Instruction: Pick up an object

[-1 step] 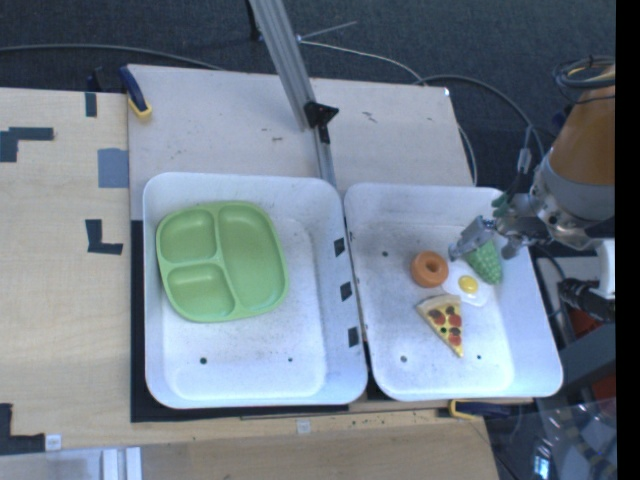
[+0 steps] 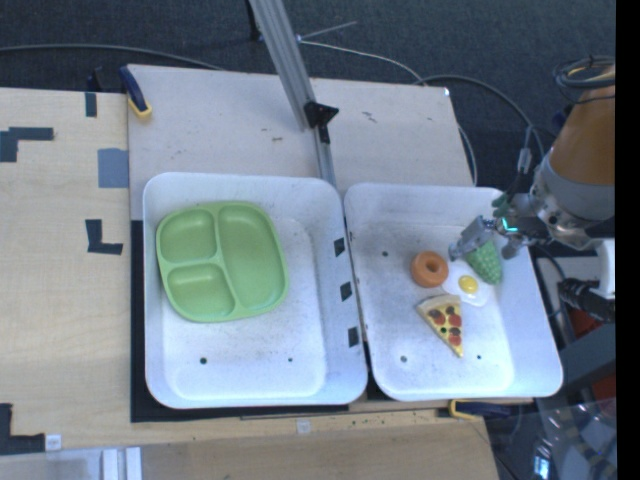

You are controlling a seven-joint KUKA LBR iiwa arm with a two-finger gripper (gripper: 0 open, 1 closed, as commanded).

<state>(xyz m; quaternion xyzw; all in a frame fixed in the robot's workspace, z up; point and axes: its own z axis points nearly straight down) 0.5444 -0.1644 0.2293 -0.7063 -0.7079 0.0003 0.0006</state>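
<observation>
In the right bin [image 2: 400,368] lie an orange donut [image 2: 430,268], a pizza slice [image 2: 444,322], a fried egg [image 2: 470,289] and a green leafy piece [image 2: 487,263]. My gripper [image 2: 490,238] hangs over the bin's right side, just above the green piece and to the right of the donut. Its grey fingers [image 2: 470,240] point left and down. Nothing shows between them.
The left bin [image 2: 240,368] holds a green divided plate [image 2: 221,261]. A slanted metal rail [image 2: 290,58] crosses the bench behind the bins. The arm's orange band [image 2: 585,143] stands at the right edge, with cables beside it.
</observation>
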